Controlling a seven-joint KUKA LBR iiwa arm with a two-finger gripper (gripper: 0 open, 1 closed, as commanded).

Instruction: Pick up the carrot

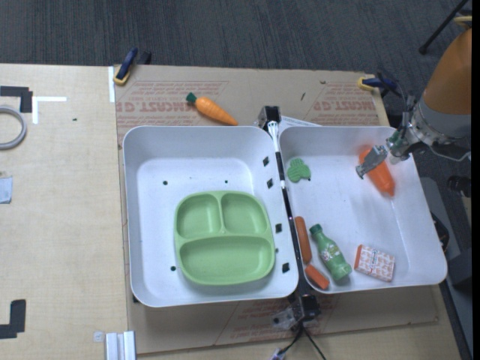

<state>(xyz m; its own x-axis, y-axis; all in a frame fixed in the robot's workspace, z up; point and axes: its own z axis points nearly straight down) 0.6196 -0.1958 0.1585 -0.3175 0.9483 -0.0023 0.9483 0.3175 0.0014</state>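
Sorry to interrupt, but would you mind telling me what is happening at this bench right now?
The robot's hand is over the right bin, right at an orange carrot by its far right wall. Another carrot lies on the cardboard behind the left bin, which holds a green divided plate.

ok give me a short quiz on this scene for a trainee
1. True or false: the carrot with a green top lies on the cardboard, outside both bins.
2. Where is the green bottle? A) in the left bin B) in the right bin C) on the green plate
3. Fill in the colour: the gripper is right by an ____ item near the far right corner of the right bin.

Key: 1 true; 2 B; 3 orange, the orange item.
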